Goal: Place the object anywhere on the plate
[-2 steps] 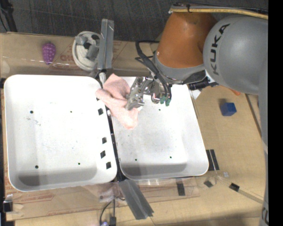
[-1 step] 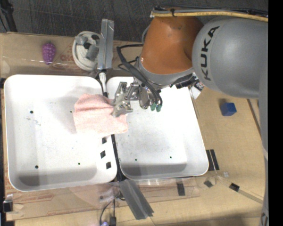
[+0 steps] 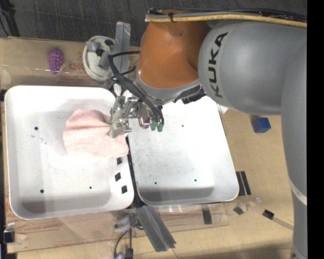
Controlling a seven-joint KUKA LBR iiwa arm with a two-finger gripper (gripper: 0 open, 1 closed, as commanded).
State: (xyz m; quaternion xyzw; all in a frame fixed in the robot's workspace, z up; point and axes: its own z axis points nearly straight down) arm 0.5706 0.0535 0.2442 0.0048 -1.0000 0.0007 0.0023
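Note:
A pink, crumpled cloth-like thing (image 3: 89, 134) lies in the left bin (image 3: 21, 144), toward its right side. My gripper (image 3: 120, 124) hangs over the ridge between the two bins, right at the pink thing's right edge and touching or just above it. The arm's orange band (image 3: 164, 53) and grey body (image 3: 248, 63) cover the back of the right bin (image 3: 178, 166). I cannot make out a plate, and the arm hides whatever lies beneath it.
A small purple grape-like object (image 3: 55, 60) lies on the bench behind the left bin. A white coiled cable (image 3: 97, 55) sits beside it. A blue block (image 3: 262, 124) rests on the bench right of the right bin.

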